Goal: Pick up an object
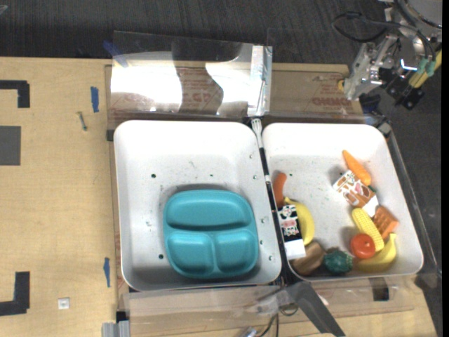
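Objects for picking lie in the right bin (295,142), crowded toward its 5 o'clock corner: an orange carrot (356,166) at about 1 o'clock within the bin, a white printed carton (351,188) touching it just below, a corn cob (366,225), a red tomato (363,245) resting on a yellow banana (384,255), a dark green piece (339,262), and a brown piece (308,258) at 6 o'clock. Against the dividing wall, at 9 o'clock, a black-and-white box (290,225) lies over a 2nd yellow piece (305,220), with a small red-orange piece (280,184) above them. In the left bin (140,160), 1 teal compartment tray (210,232) sits toward 6 o'clock. My gripper (366,72) hangs beyond the right bin's 1 o'clock corner, well apart from every object, holding nothing; whether my fingers are apart or together I cannot tell.
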Available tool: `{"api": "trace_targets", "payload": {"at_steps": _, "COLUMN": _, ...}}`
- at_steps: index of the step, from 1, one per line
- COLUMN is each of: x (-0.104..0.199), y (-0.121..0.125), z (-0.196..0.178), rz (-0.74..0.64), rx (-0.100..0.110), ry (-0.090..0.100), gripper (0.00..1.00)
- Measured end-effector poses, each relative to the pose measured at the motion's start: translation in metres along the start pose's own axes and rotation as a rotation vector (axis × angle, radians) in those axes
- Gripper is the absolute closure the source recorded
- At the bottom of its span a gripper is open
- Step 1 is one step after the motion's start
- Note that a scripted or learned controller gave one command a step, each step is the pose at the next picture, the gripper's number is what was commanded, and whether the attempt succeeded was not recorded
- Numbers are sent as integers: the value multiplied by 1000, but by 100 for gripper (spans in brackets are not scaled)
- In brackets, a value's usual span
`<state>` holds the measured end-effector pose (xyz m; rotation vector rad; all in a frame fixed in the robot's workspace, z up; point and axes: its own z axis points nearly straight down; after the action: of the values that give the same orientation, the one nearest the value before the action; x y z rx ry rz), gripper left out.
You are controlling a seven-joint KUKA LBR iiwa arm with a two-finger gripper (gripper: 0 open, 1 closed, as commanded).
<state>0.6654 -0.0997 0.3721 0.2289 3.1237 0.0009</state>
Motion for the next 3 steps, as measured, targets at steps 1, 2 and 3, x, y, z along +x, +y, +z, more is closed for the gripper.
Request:
{"api": "trace_targets", "payload": {"at_steps": 1, "x": 1, "y": -6, "z": 20, "rz": 8, "rx": 0, "ry": 11, "gripper": 100}}
{"api": "trace_targets", "payload": {"at_steps": 2, "x": -3, "y": -35, "z": 30, "rz": 31, "rx": 1, "ry": 11, "gripper": 100}}
{"api": "trace_targets", "payload": {"at_steps": 3, "x": -5, "y": -33, "z": 19, "rz": 30, "rx": 0, "ry": 1, "gripper": 100}}
